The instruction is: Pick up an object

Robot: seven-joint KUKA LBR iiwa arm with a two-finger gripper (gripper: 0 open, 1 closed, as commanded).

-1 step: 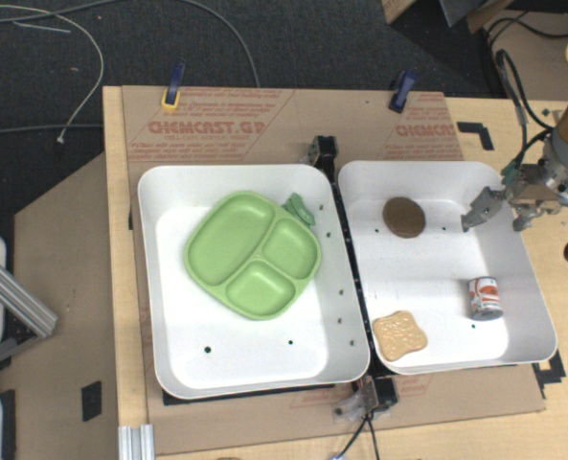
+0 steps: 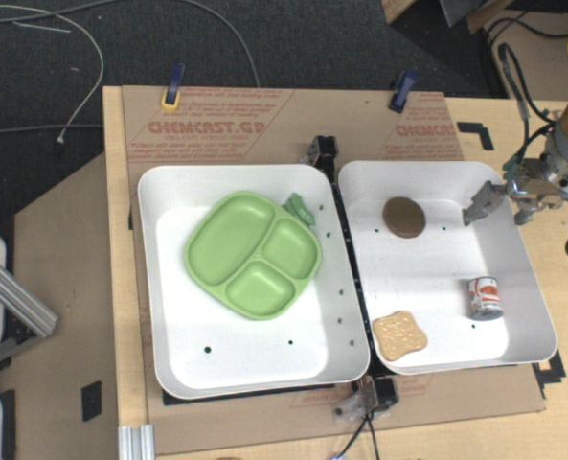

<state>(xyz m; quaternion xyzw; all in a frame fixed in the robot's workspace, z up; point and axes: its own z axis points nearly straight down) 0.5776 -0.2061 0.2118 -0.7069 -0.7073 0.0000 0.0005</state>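
my jaws (image 2: 502,203) at the right edge of the right bin (image 2: 437,348), spread open, nothing between them. brown round disc (image 2: 404,218) lies on the bin floor to the left of the jaws, apart from them. small can (image 2: 485,297) on its side nearer the bin's front right. toast-shaped piece (image 2: 399,335) at the front left corner. left bin (image 2: 169,324) holds a green divided plate (image 2: 253,254), small green item (image 2: 300,209) touching its upper right rim
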